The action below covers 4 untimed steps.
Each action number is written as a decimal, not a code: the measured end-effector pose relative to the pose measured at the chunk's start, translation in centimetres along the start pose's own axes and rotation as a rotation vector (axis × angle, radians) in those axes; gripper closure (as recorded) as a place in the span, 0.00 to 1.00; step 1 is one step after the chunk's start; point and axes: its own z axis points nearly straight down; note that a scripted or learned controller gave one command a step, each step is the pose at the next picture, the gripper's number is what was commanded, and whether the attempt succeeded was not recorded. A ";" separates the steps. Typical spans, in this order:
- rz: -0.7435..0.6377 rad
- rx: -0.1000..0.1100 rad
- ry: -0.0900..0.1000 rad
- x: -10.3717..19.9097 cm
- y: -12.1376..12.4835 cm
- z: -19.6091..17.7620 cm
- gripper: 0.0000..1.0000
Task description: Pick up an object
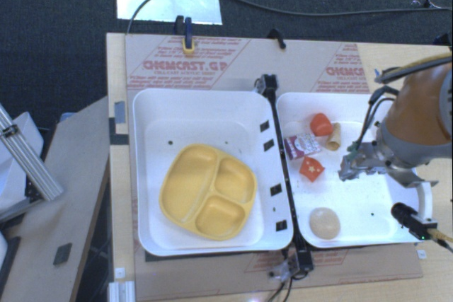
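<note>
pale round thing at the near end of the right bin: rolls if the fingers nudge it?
Probably. The pale round object looks smooth and domed, lying free on the right bin floor with bare space around it, so a side nudge would likely send it rolling or sliding. Its curved surface may also slip from a two-finger pinch. Weight is unclear.

Arm (425, 109) cut off at right edge of frame. Gripper (352, 167) at middle right, fingers too small and dark to tell open or shut. Print on small packet (302, 146) in right bin (368, 223) too small to read. Grey rail (25, 152) cut off at left edge. Cable (340, 7) across top, leaving frame at upper right.
</note>
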 end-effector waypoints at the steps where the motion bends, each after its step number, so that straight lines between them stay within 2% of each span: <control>1: 0.001 -0.003 -0.001 -0.3 -0.2 -6.3 1.00; 2: 0.000 0.001 0.000 -0.4 -0.1 -9.1 1.00; 3: -0.003 0.002 0.001 3.8 2.0 -8.4 1.00; 4: -0.004 0.002 0.001 9.2 4.2 -7.4 1.00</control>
